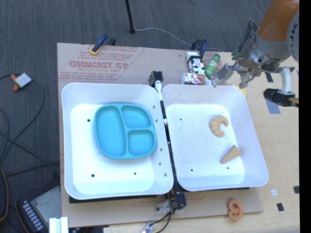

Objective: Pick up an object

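Note:
A tan croissant [218, 125] lies in the right bin [194, 178], toward its far right. Nearer the front sits a tan cone-shaped pastry [231, 154]. My gripper [232, 76] hangs over the far right rim of that bin, well above and behind the croissant. Its fingers [219, 75] are spread open with nothing between them. The left bin [80, 178] holds a blue divided plate [125, 131].
Behind the right bin stand a green bottle [211, 66] and a small printed box [195, 73], close to the gripper. An orange pretzel shape [235, 209] lies on the bench in front of the right bin. Blue clamps [98, 43] grip the far edge of the board.

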`<state>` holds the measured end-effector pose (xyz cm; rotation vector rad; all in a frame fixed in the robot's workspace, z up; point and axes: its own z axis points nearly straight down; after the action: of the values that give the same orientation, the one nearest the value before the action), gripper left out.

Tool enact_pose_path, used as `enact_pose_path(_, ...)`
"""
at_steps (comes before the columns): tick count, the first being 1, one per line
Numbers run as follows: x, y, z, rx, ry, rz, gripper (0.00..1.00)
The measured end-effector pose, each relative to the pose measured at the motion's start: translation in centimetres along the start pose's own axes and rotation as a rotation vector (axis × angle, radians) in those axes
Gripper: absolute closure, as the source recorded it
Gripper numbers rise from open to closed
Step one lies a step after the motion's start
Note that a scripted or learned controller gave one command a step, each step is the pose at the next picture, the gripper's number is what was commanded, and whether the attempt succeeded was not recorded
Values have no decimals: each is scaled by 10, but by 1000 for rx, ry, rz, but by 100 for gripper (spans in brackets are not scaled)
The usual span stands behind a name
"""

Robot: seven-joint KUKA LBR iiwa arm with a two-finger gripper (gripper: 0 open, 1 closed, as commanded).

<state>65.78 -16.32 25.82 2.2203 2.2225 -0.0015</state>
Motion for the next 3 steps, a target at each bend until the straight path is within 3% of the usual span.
enact_pose_path(1,8,8,137,5,2,0,0)
enact_pose_path(2,52,-74,171,-5,0,1,0)
enact_pose_path(3,50,-73,160,-9,-3,2,100)
